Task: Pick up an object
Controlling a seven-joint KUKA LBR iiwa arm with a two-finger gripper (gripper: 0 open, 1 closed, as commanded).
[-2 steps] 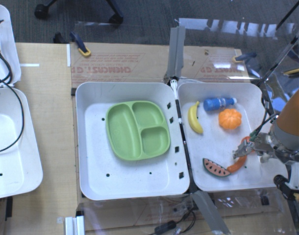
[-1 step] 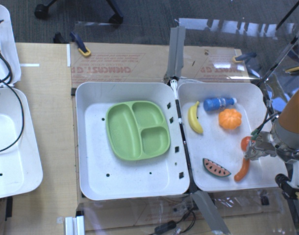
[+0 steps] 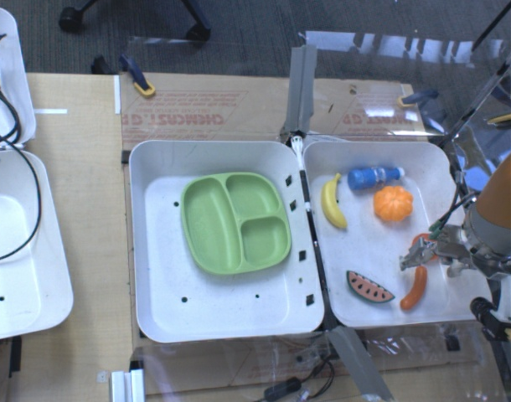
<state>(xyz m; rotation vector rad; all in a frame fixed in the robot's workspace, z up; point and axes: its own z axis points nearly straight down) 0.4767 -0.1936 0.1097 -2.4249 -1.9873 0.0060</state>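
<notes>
Approach step. Gripper (image 3: 423, 256) low in right bin (image 3: 360, 312), just above sausage (image 3: 414, 288); jaws' state: cannot tell. Banana (image 3: 333, 202), orange (image 3: 393, 204), bottle (image 3: 374, 177), watermelon slice (image 3: 369, 286) near. Next: descend, pinch sausage, lift.

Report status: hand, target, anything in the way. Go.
Hand low in right bin, over top end of the hot dog; no grasp seen. Watermelon slice close beside it. Orange, banana, bottle farther back.
</notes>
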